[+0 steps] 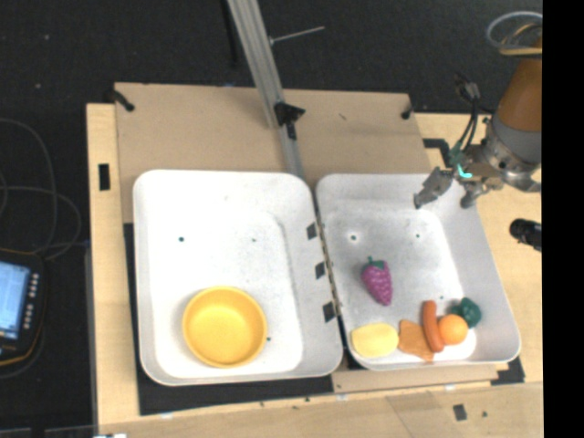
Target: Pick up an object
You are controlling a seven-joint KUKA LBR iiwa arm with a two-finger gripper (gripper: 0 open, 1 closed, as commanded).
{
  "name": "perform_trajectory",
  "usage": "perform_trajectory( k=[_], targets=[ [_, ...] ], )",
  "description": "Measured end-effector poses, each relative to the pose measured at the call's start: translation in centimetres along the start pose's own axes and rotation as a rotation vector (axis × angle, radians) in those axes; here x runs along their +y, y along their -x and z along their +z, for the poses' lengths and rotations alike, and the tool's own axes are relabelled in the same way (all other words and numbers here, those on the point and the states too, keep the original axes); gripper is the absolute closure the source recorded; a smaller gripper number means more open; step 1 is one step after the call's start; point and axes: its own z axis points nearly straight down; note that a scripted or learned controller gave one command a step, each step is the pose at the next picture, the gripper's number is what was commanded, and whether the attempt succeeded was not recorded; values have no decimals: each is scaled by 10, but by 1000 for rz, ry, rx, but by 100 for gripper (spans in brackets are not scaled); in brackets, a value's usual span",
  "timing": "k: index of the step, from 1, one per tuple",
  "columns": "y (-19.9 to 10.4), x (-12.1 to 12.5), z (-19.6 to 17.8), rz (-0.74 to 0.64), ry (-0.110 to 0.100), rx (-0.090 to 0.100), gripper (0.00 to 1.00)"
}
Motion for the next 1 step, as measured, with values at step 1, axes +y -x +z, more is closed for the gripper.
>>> perform_trajectory(
  k=[1],
  targets=[
    [-1,-6,62,4,-6,2,0]
  ],
)
